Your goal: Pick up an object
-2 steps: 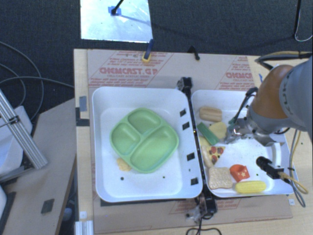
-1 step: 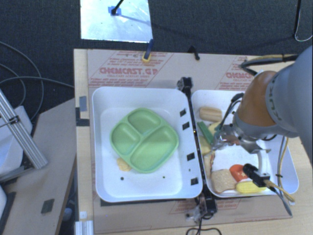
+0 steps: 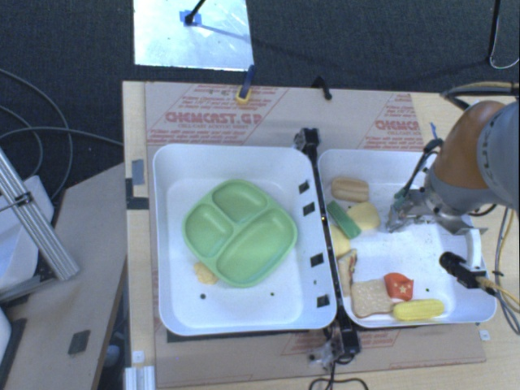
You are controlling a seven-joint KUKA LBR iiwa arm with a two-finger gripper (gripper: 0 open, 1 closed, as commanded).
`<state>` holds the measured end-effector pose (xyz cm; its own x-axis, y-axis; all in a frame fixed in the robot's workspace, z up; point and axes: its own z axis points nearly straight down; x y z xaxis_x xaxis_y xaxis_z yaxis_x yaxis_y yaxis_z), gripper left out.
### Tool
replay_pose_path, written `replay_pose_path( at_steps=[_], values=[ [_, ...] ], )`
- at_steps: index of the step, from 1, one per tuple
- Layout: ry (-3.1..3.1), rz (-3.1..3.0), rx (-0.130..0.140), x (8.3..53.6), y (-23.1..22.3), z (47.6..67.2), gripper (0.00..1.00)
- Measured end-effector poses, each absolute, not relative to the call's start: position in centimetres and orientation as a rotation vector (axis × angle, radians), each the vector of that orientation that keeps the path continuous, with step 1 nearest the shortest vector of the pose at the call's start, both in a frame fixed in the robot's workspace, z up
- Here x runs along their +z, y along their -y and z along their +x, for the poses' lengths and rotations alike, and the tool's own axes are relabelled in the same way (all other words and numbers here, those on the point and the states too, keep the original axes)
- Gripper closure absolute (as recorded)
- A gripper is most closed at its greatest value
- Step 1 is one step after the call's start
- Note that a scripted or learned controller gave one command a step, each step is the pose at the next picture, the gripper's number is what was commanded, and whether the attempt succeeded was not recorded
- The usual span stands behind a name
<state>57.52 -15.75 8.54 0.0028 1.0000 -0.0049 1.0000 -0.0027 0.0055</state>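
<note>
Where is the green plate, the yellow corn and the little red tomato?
green plate [image 3: 240, 232], camera view, on the middle ridge where its three sections meet.
yellow corn [image 3: 418, 309], camera view, on the middle of the cob.
red tomato [image 3: 399, 285], camera view, on the middle of the slice.

— Where does the camera sit?
— Fixed above the surface [image 3: 203, 108], looking down at a slant, far enough to take in both bins.
— And the arm [image 3: 479, 157]?
— It enters from the right.
</note>
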Motion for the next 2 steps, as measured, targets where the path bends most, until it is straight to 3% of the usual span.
replay_pose_path(
  at_steps=[1,2],
  values=[
    [-2.225,2.222,0.000,8.4,11.9,53.2,1.00],
    [-2.233,2.208,0.010,18.9,3.7,48.6,1.00]
  ],
)
